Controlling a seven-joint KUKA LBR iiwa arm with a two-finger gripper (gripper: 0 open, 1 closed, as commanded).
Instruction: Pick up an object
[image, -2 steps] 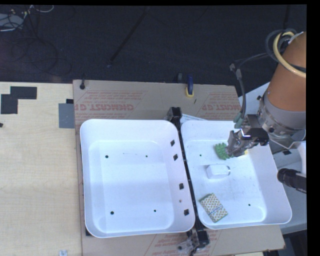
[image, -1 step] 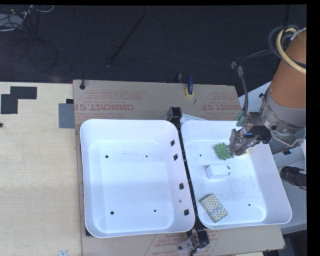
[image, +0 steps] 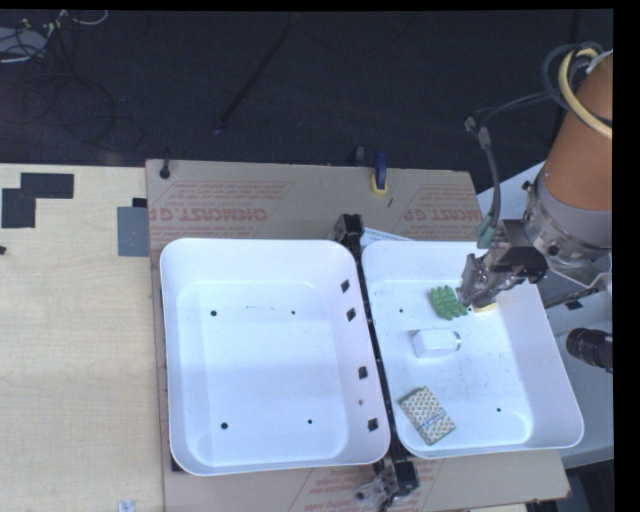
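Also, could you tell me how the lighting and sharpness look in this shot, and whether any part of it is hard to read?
Camera view: the left bin is bright towards its near edge, with a soft grey shadow over the far half of its floor; the backdrop behind the bench is dark; the claw is blurry beside the green object, so its fingers are hard to read.

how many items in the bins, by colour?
Green: 1, studded green piece in the right bin, right at the hand
White: 1, small white block, mid right bin
Patterned: 1, flat dotted packet, near front of right bin
Left bin: 0
Total: 3
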